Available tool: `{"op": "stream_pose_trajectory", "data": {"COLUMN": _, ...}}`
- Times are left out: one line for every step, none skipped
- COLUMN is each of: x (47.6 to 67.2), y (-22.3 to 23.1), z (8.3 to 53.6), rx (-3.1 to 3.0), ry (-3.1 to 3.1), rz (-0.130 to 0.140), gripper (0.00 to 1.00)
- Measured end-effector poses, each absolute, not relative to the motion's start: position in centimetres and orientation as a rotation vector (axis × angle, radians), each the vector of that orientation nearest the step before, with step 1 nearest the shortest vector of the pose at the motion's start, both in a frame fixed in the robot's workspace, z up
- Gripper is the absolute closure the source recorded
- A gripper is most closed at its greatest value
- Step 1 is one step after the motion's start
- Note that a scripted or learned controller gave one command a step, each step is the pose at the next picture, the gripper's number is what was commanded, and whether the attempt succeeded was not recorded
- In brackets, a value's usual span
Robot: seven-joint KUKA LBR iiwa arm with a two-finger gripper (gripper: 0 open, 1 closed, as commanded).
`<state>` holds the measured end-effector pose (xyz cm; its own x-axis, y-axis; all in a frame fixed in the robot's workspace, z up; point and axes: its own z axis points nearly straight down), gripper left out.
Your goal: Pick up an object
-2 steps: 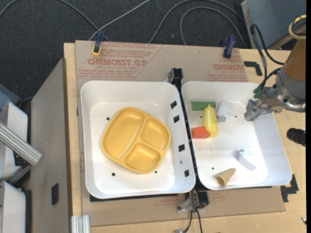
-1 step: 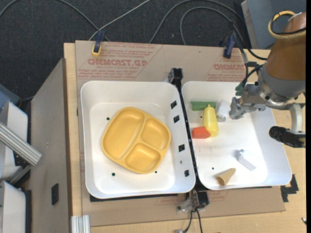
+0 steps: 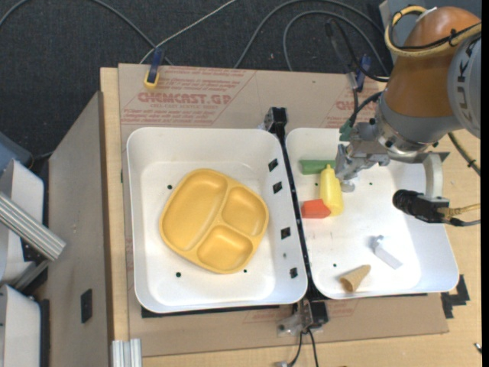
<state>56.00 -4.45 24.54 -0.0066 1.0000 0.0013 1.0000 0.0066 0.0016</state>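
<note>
Gripper (image 3: 348, 168) position was recorded over the upper left part of the right bin (image 3: 428, 277), just above and right of the yellow bottle (image 3: 331, 190); whether it was wide or narrow could not be told.

From left to right, the following was observed. The left bin (image 3: 145, 228) was occupied by a yellow compartment tray (image 3: 214, 220), smooth plastic with rounded corners, divided into three sections and set at a slant. In the right bin, a flat green piece (image 3: 311, 166) was located near the top left. The yellow bottle was laid with its long axis roughly up and down the view, the narrow end directed toward the gripper. An orange-red block (image 3: 315, 209) was positioned touching its lower left side. A tan cone (image 3: 354, 278) was found near the front wall, and a small grey piece (image 3: 386, 253) to its upper right.

The arm (image 3: 428, 67) was extended in from the right, its orange band curved above the grey wrist.
</note>
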Motion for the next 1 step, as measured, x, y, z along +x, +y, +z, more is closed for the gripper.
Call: {"op": "stream_pose_trajectory", "data": {"x": 56.58, "y": 0.64, "z": 23.07, "rx": 2.218, "ry": 2.230, "rz": -0.002, "gripper": 1.00}}
